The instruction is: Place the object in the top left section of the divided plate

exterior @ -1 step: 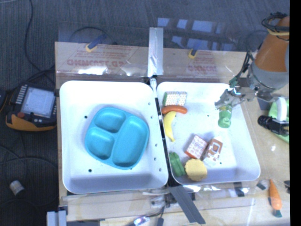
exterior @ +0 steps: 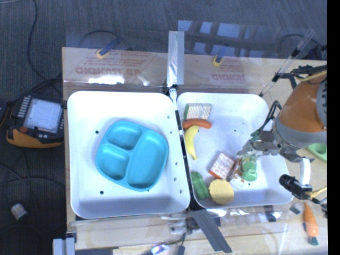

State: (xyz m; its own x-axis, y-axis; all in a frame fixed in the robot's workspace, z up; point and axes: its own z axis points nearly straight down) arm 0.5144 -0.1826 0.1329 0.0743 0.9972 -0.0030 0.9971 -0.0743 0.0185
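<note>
Right now the gripper is low in the right bin, over a green bottle; whether its jaws have closed, I cannot tell. Next comes lifting it across to the blue divided plate in the left bin.

Honestly nothing readable here, just blurry reddish lettering on the clear panels at 12 o'clock behind both bins.

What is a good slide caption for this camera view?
Arm's claw low over a green object in the right bin; blue divided plate waits left.
</note>
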